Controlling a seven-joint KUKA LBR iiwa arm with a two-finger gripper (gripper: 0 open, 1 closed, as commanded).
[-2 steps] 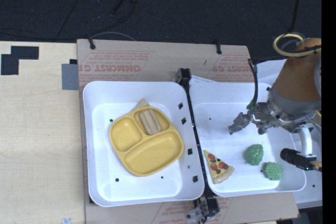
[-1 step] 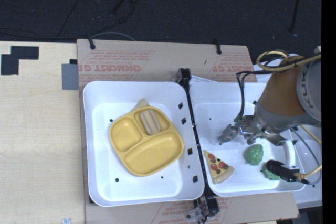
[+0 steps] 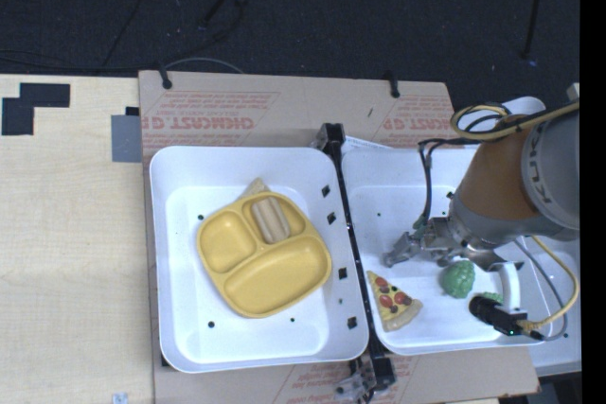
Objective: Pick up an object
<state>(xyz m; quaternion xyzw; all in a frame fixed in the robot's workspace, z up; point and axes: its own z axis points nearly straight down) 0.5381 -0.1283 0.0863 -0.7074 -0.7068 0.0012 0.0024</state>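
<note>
Your gripper (image 3: 405,248) sits low in the right bin (image 3: 398,167), its fingers looking spread, with nothing visible between them, so count the pick as not yet done. You have two candidates close by: the toy pizza slice (image 3: 392,299) lies just below the gripper near the bin's front wall, and the green lumpy toy (image 3: 457,279) rests beside the wrist, to its right. Neither appears to be touched. Over in the left bin (image 3: 180,194), a yellow divided plate (image 3: 263,257) with a tan piece in one compartment lies well apart. What you have left, by my judgement, is closing on something and lifting.
</note>
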